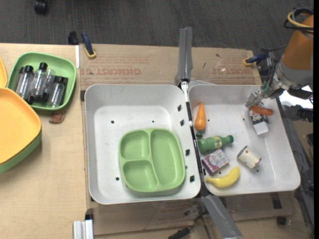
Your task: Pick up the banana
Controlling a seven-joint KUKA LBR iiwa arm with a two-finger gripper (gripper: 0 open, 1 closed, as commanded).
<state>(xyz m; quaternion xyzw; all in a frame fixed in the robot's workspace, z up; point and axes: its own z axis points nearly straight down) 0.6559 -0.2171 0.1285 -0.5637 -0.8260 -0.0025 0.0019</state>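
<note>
The yellow banana (224,177) lies at the front of the right bin (286,180), near the divider between the two bins. My gripper (256,100) hovers at the right bin's far right corner, well behind the banana and to its right. Just below the gripper are a small orange-red item (262,110) and a little white carton (259,124). Nothing shows as held.
Around the banana lie a maroon packet (216,161), a green bottle (215,143), a white box (248,158) and a carrot (200,116). The left bin (99,133) holds a green divided tray (151,159). Off to the left are yellow plates (15,128) and a green dish of bottles (42,81).
</note>
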